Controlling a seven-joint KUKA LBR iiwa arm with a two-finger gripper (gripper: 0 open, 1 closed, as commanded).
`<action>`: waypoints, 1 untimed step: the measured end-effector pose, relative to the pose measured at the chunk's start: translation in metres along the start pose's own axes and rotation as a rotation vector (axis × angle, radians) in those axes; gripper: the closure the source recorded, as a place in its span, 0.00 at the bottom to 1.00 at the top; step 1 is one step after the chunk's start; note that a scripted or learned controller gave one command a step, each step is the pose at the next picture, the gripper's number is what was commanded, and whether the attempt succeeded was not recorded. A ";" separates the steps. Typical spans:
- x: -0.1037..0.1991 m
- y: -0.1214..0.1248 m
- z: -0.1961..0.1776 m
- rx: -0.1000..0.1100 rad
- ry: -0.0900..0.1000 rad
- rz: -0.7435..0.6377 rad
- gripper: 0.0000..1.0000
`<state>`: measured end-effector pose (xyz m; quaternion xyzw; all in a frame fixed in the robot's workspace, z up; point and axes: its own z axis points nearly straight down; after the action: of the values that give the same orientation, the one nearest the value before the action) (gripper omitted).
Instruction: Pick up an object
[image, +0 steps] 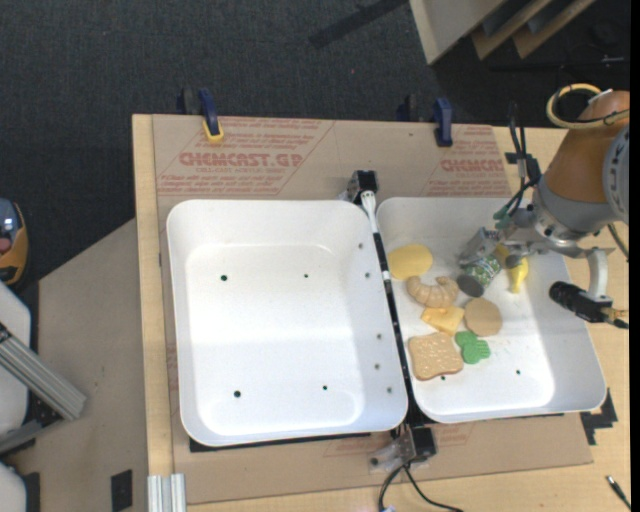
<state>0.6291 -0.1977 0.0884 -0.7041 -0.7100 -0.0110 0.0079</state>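
You've got the tool (483, 268) low in the right bin (570, 392), jaw state unclear; grab the light, stiff toast slice (434, 355) across its edges.

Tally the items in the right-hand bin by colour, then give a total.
Yellow: 2, a rounded piece and a wedge.
Tan or brown: 3, a toast slice, a round disc and a lumpy piece.
Green: 1, a small leafy piece.
Total: 6. Anything under the gripper is too unclear to count.
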 end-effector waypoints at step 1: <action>-0.005 -0.001 -0.010 -0.004 -0.021 -0.002 1.00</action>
<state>0.6286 -0.2031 0.0984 -0.7035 -0.7106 -0.0050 -0.0011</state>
